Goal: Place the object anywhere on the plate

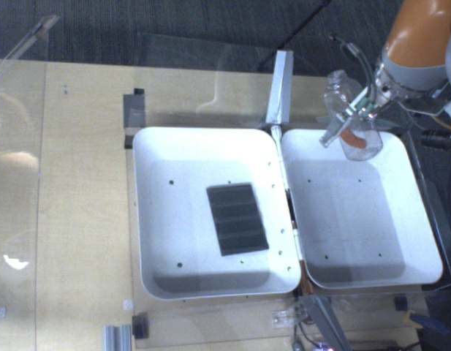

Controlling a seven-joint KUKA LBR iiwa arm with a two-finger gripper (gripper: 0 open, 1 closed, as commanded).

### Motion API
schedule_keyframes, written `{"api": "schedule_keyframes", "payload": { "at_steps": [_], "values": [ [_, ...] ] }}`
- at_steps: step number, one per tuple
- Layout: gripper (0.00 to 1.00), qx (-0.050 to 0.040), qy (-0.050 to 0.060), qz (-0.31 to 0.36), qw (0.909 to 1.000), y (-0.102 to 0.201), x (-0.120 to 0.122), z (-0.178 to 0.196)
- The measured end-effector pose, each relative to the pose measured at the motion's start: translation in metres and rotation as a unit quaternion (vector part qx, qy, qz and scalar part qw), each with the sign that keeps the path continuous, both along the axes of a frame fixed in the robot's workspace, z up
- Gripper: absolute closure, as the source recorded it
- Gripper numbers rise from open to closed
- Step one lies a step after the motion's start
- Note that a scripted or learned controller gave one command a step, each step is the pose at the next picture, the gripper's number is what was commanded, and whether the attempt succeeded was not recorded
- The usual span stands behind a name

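Orange-red object point(354, 142) sits at 12 o'clock edge of right bin point(371, 218), near back wall, seen through clear casing of gripper point(347, 126). Gripper right over it, tilted, metal rod slanting toward 8 o'clock. Whether fingers are spread or closed on object: cannot tell, view too blurred. Arm point(422, 28) comes in from 2 o'clock, orange band showing. Dark ribbed plate point(237, 218) lies flat mid left bin point(210, 210), well apart at 8 o'clock from object.
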State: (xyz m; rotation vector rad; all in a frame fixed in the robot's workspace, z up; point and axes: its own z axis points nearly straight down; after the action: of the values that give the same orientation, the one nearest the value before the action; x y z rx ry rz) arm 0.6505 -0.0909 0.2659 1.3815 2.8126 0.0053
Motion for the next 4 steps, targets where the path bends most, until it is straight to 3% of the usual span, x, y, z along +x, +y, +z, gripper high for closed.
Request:
{"api": "schedule_keyframes", "payload": {
  "at_steps": [1, 2, 4],
  "values": [
    [1.00, 0.0004, 0.001, -0.112, 0.9937, -0.050, -0.017, 0.027],
    [1.00, -0.0003, 0.001, 0.069, 0.9976, 0.011, -0.031, 0.040],
    [1.00, -0.0009, -0.006, 0.070, 0.9975, 0.012, -0.028, 0.062]
  ]
}}
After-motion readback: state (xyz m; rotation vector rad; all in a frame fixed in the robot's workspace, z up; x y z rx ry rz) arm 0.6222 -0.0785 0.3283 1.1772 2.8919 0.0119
